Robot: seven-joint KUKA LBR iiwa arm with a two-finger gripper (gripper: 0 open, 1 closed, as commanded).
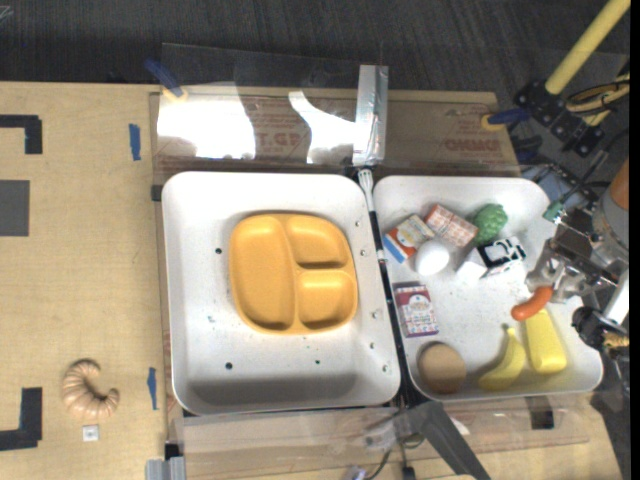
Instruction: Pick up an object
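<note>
Camera view looks down on two white bins side by side, with the arm entering at the right edge. Its gripper (560,268) sits low over the right rim of the right bin (470,303), among dark metal parts and cables; whether it is wide, narrow or holding anything cannot be told from this angle.

Nearest to it lies a small orange carrot (530,303), with a yellow block (546,343) just below and a banana (505,360) beside that. For a clean pick, a sound approach would be to come straight down on one piece that has free space on both sides. The carrot touches or nearly touches the yellow block, so closing there risks nudging both. The brown ball (441,364) in the bin's lower left stands more apart but may roll.

Further left in the same bin are a white egg (433,258), a green broccoli-like piece (490,218), a small black-and-white item (500,253), a reddish box (452,226) and a flat card (415,308).

In the left bin (200,348) rests a single orange divided plate (293,271), lying flat near the middle.

Outside the bins, on the bench (80,268), lies a curled pale shrimp-like toy (90,388).
</note>
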